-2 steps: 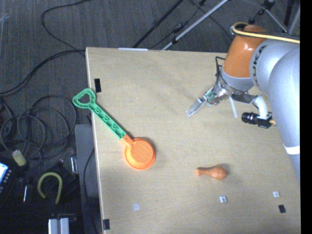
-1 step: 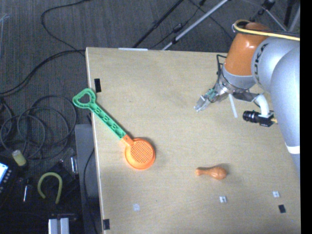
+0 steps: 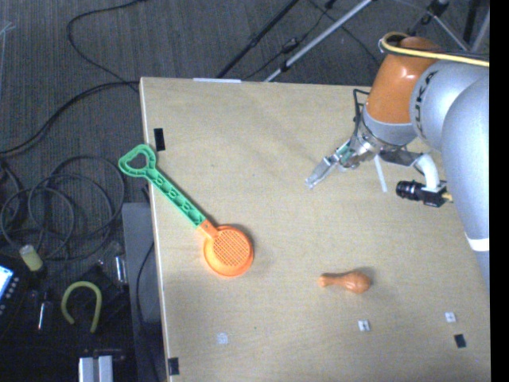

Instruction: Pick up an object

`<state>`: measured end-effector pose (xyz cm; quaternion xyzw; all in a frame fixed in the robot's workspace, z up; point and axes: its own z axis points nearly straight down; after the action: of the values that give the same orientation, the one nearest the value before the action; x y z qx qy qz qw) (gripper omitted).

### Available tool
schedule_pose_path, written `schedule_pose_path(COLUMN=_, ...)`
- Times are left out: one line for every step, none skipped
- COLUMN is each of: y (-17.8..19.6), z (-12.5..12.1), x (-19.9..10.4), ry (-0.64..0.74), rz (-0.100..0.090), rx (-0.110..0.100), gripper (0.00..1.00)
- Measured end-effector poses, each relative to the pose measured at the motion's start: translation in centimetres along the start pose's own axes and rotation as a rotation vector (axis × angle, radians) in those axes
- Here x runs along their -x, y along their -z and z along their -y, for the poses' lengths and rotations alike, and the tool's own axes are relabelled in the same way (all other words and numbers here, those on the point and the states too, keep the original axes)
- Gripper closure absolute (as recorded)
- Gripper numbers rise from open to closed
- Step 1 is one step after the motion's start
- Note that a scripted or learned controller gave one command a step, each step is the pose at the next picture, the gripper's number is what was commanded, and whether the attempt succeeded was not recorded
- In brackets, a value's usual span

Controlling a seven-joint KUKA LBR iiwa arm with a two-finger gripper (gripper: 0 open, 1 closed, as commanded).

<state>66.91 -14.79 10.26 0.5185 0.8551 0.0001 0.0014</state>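
Your tool (image 3: 318, 173) hangs over the far right of the worktop (image 3: 262, 118), nothing between its fingers; whether they are spread or closed you cannot tell; the strainer (image 3: 227, 250) lies at near left, green handle pointing far-left; the orange drumstick (image 3: 347, 281) lies near, well apart from the tool.

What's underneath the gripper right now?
Bare tan surface lies below the gripper; no object sits there. The arm covers the surface farther right, so that part stays unknown.
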Motion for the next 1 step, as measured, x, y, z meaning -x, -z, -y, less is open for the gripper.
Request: schedule_pose_path(y=-1.96, z=1.31, x=2.11, ry=-0.948, rz=0.002, rx=-0.007, gripper=0.0)
